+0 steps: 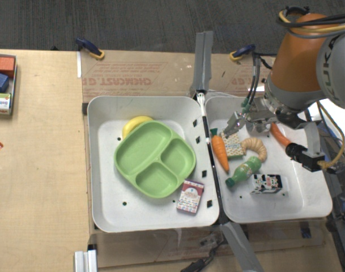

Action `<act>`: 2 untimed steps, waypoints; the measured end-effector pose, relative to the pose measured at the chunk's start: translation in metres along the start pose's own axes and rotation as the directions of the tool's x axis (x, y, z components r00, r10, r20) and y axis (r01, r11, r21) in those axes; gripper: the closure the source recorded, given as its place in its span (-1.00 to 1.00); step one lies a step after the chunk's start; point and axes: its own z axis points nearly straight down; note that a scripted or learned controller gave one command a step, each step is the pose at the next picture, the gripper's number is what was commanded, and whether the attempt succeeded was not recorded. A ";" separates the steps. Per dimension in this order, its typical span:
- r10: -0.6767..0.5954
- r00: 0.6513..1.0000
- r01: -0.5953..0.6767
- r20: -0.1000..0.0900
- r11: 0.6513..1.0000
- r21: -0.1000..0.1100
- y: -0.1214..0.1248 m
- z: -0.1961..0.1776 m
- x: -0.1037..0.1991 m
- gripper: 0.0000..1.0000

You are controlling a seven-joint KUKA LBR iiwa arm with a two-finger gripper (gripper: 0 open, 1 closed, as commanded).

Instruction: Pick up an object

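Green divided plate [155, 158], orange carrot [220, 152], green bottle [244, 171], white bins [98, 169]

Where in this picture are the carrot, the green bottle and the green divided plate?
carrot [220, 152], camera view, middle of its orange body.
green bottle [245, 171], camera view, middle of its body.
green divided plate [139, 144], camera view, floor of its largest compartment.

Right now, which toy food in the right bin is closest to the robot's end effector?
The orange carrot. Its top sits just below the end effector, at the bin's left wall. The croissant and green bottle lie farther down.
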 end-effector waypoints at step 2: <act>0.010 1.000 -0.010 0.001 1.000 -0.002 0.013 -0.010 -0.001 1.00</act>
